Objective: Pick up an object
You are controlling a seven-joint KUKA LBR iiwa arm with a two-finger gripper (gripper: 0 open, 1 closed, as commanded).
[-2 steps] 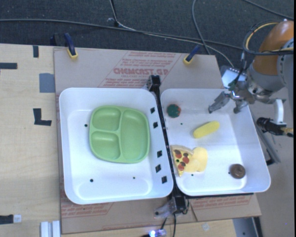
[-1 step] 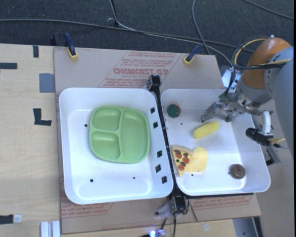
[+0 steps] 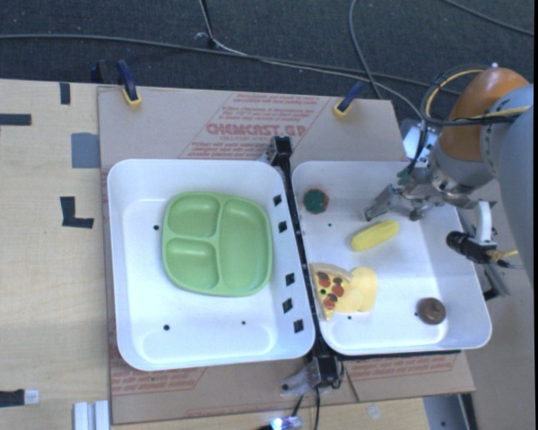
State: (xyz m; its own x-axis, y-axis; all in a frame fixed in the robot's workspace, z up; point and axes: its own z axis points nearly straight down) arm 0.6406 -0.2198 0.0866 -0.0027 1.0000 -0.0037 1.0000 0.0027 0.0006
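Dark carpet runs along the back, and the table (image 3: 36, 267) is a pale wooden top with a cardboard sheet (image 3: 251, 124) clamped on it, carrying two white bins side by side.

Left bin (image 3: 130, 330): one thing in it, a green divided plate (image 3: 219, 244) sitting roughly in the middle, with bare white floor all around it, the widest strip along the near edge.

Right bin (image 3: 457, 330): four things. One small green ball (image 3: 316, 201) near the far-left corner, one yellow corn-like piece (image 3: 375, 236) lying about mid-bin, one pizza slice toy (image 3: 341, 289) tight against the left wall, and one small brown round piece (image 3: 430, 310) near the near-right corner. Everything is apart from everything else, and the biggest open patch is the floor between the corn and the brown piece.

The end effector (image 3: 383, 206) comes in over the right bin's far-right corner, hanging just beyond the corn's right end. Its fingers look spread apart with nothing between them, so it's released. The closest object is the corn, just beside the tips but apart from them.
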